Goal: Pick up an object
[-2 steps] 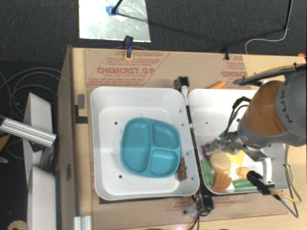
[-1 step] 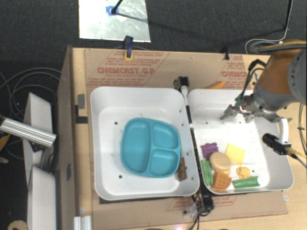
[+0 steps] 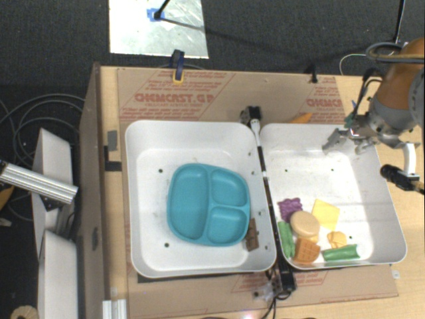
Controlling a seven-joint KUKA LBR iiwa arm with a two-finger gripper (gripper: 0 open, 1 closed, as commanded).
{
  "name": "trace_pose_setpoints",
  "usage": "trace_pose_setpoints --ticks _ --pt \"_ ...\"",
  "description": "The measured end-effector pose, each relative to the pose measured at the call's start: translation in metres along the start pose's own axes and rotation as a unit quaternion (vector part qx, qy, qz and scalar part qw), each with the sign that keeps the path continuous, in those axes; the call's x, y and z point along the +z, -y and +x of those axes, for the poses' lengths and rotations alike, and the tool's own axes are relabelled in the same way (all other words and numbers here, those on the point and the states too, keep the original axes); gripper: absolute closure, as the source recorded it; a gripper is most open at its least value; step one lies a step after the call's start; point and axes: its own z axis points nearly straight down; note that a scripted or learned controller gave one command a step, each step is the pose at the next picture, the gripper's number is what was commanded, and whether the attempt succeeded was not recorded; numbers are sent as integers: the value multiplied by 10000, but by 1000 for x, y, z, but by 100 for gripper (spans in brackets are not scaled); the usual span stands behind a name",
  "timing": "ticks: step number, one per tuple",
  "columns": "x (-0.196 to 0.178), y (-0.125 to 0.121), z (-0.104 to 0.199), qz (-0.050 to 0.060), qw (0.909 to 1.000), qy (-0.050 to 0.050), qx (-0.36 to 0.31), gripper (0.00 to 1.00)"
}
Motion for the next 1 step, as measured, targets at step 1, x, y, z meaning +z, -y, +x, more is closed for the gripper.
trace_pose_setpoints --ticks 1 --pt "-10 62 4 55 10000 -25 3 0"
